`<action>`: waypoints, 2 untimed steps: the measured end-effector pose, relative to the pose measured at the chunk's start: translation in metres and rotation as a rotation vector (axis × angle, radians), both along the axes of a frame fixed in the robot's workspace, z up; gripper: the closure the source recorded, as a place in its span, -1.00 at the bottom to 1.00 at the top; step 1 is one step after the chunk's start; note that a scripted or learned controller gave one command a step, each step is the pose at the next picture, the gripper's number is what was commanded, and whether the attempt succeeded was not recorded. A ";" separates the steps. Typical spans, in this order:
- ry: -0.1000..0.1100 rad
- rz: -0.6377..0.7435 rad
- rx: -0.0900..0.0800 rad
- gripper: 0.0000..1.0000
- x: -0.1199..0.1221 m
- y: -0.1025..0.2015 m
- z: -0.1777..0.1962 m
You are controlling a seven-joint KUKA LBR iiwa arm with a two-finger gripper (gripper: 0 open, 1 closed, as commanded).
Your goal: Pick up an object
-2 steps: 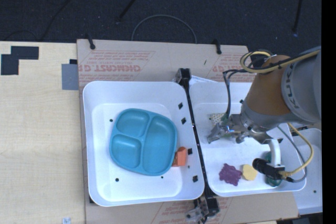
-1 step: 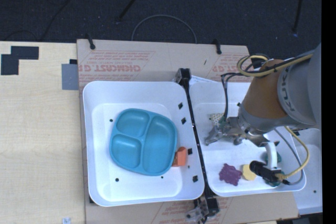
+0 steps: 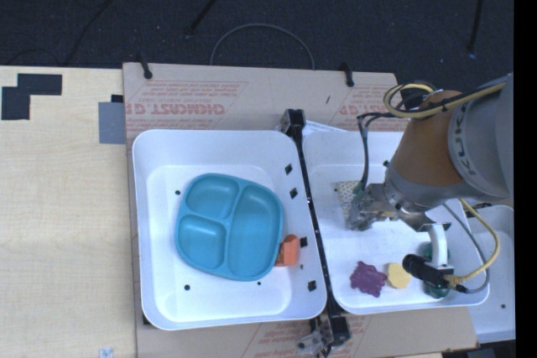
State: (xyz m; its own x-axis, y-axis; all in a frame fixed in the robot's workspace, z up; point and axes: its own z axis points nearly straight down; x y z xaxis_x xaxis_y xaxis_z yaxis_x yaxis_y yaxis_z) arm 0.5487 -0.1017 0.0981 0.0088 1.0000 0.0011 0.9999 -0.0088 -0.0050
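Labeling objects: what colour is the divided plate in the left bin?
Light blue, seen clearly in the camera view: divided plate.

Colours across my two white bins (image 3: 159,180)

I see a sky-blue divided plate (image 3: 229,225) beside a small orange block (image 3: 290,251) on the left; a purple piece (image 3: 367,277), a yellow piece (image 3: 398,276) and a speckled pale item (image 3: 346,193) on the right, under my grey, orange-banded arm (image 3: 445,155).

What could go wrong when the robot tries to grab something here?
The gripper is low in the right bin, close to a speckled piece near the divider, so it might just nudge that away. The purple toy and yellow toy lie almost touching, so a grab there could catch both or neither.
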 end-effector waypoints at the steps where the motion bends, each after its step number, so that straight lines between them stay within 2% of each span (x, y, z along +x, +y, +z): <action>1: -0.007 0.002 -0.002 1.00 0.005 -0.008 0.060; 2: -0.007 0.010 -0.001 1.00 0.007 -0.010 0.102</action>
